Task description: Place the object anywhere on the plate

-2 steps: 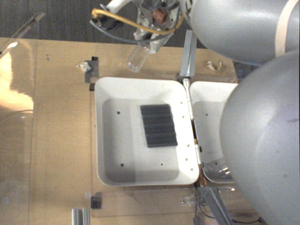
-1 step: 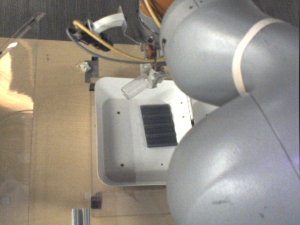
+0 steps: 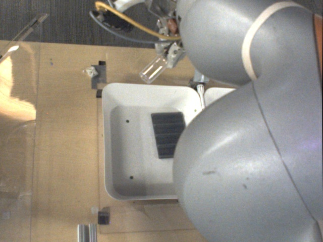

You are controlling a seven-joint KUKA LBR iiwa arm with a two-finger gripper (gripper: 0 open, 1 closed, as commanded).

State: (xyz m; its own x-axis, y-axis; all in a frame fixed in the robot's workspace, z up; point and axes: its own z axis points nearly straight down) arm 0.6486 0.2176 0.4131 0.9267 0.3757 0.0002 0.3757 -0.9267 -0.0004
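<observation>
A dark grey ribbed rectangular piece (image 3: 167, 134) lies flat on the floor of the left white bin (image 3: 113, 150), toward its right side. My gripper (image 3: 155, 67) is at the top of the view, over the wooden bench just beyond the bin's far rim, its clear plastic tip pointing down-left. It is well apart from the dark piece. The grey arm (image 3: 252, 150) covers the right part of this bin and nearly all of the other bin.
A corner of the second white bin (image 3: 218, 92) peeks out beside the arm. Small black brackets (image 3: 100, 72) (image 3: 103, 216) stand on the bench near the left bin's corners. Yellow and black cables (image 3: 118, 20) loop above the bench's far edge.
</observation>
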